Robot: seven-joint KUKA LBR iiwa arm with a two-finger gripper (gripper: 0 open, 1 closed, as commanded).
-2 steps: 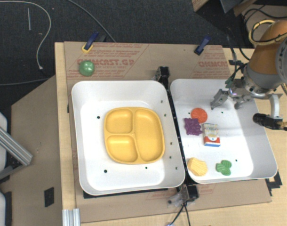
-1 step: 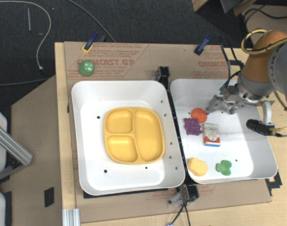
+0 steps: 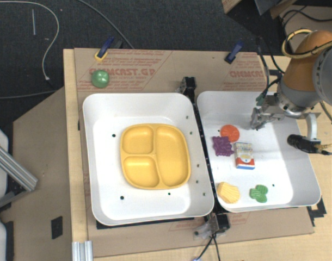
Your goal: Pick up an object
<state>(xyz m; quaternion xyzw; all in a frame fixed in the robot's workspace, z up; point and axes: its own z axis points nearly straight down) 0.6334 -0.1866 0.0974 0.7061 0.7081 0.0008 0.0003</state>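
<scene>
Yellow toy (image 3: 228,192); pincer (image 3: 258,118) above right bin (image 3: 296,194).

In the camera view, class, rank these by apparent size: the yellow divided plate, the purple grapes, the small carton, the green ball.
1. yellow divided plate
2. and 3. purple grapes and small carton, too alike to rank
4. green ball
</scene>
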